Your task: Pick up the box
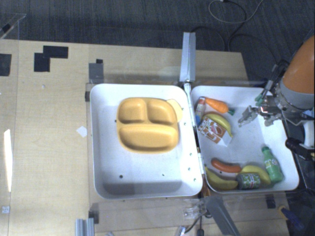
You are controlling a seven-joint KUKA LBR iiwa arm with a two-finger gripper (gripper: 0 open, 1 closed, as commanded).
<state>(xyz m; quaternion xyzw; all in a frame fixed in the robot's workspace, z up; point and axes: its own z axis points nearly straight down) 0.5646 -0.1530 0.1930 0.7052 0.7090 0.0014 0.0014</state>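
White box (213, 130) lies untouched beside the banana (222, 122); gripper (256, 113) hovers right of the box, fingers open, holding nothing

Yellow divided tray (147, 124) in left bin (106, 181), carrot (216, 104), green bottle (271, 164), bananas (221, 182)

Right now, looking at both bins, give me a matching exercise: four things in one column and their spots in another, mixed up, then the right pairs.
Things:
1. yellow tray
2. box
3. green bottle
4. carrot

Places:
A. right bin, near its right wall
B. left bin, toward the far side
C. right bin, far left corner
D. right bin, by the left wall, beside a banana

Pairs: 1-B, 2-D, 3-A, 4-C
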